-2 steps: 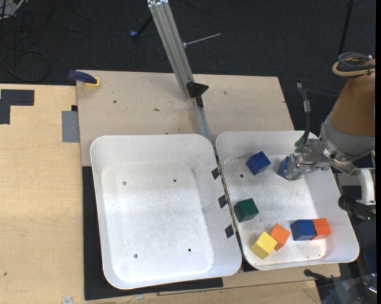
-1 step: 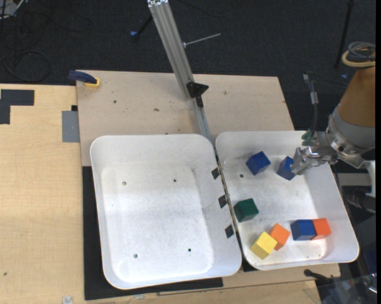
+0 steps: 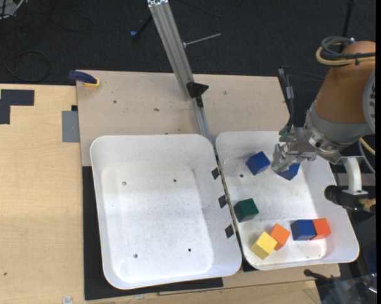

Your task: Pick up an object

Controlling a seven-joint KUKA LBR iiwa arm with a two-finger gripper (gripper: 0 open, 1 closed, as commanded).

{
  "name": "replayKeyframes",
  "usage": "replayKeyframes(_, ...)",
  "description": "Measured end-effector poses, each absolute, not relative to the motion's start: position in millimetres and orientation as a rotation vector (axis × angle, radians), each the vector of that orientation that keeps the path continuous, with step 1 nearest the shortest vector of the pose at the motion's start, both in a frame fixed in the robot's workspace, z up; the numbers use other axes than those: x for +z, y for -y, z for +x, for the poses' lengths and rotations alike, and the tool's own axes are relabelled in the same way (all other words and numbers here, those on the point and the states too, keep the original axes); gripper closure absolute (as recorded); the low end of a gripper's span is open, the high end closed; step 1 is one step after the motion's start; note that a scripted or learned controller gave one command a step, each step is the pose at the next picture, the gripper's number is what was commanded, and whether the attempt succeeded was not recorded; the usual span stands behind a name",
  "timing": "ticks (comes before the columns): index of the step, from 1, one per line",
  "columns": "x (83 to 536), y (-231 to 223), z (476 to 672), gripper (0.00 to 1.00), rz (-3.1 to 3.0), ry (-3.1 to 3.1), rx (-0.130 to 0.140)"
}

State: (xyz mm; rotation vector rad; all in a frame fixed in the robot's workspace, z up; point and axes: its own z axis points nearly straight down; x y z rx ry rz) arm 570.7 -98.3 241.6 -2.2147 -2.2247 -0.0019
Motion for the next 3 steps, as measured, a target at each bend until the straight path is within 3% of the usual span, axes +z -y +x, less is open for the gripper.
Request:
replayKeyframes(1,239,48,587.8,1.00,-2.215,2.225,0.000)
replayKeyframes(3,229,-61,590.8,1.00,-2.214,2.222,0.004)
